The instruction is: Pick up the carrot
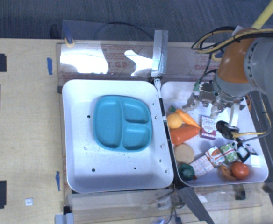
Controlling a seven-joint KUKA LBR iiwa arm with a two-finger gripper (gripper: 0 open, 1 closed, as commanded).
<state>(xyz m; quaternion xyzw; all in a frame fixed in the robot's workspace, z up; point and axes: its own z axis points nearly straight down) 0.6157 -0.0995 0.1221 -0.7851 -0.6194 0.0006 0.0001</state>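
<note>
The carrot point(188, 119) is a slim orange piece with a green tip, lying at a slant in the left part of the right bin point(260, 160). It rests between a yellow lemon point(174, 121) and a thick orange vegetable point(184, 134). My gripper point(203, 105) hangs over the bin's upper middle, just up and right of the carrot. Its fingers point(191, 101) are spread apart, and nothing shows between them. The grey arm with its orange band point(233, 68) comes in from the upper right.
Also in the right bin are a purple packet point(207, 127), a juice carton point(206, 161), a tomato point(240, 170), a tan round point(183, 152) and a dark green item point(187, 171). The left bin point(75, 125) holds a blue divided plate point(122, 123). Cables trail near the arm.
</note>
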